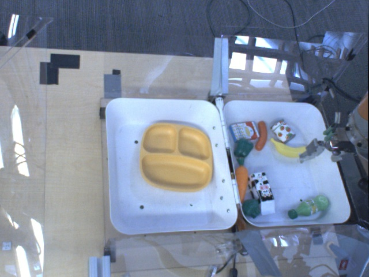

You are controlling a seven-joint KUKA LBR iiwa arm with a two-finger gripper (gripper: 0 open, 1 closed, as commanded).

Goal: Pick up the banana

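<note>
Light wood desk [52,154] under dark carpet at the top, cables looping over the carpet near the top right. Two white bins side by side on the desk: left bin [124,172] carries a yellow three-compartment tray [176,156] sitting roughly centred; right bin [323,172] carries the clutter. Banana [287,149] lies flat in the upper right part of the right bin, curved, one end toward the bin centre, the other toward the right wall. Just above it sits a white carton with red spots [282,131], near but whether touching I can't tell. Near the bin's top left: a blue-and-red snack box [244,131] with a red sausage [261,135] leaning along its right side, a dark green piece [243,149] just below the box. Along the left wall: a carrot [241,180], then a black-and-white cow-print carton [262,192] beside it, another dark green piece [251,208] at the bottom left corner. Green bottle [310,207] lies on its side near the bottom right corner. Arm enters over the right wall, wrist roughly level, jaws [314,150] pointing left, tip just beside the banana's right end. Nothing seen between them; jaws' opening: cannot tell, too small and blurred. Banana rests on the bin floor, not lifted.
</note>
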